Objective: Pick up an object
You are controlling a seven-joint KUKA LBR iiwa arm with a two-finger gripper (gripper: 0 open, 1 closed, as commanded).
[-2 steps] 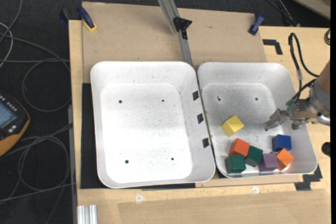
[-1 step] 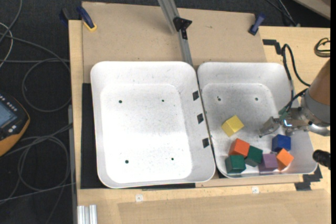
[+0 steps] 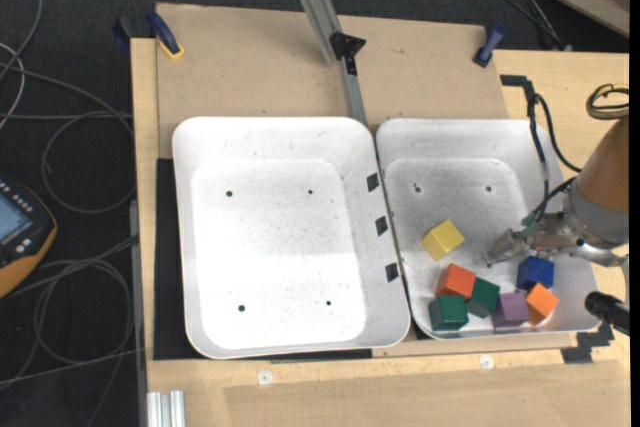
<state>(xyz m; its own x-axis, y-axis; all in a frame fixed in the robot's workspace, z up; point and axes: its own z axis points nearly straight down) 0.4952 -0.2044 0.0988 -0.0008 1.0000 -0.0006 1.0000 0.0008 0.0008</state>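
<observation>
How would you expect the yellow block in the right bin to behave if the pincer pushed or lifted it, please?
The yellow block looks like a rigid cube with flat faces, so it would probably slide, not roll. It lies apart from the other blocks on the bare bin floor, so a push likely moves it alone. It seems small and probably light.

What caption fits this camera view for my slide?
Tool hovers inside the right bin beside the yellow block, above a cluster of colored blocks.

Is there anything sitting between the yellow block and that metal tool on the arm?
No. In the camera view, only bare white bin floor separates the yellow cube from the tool.
</observation>
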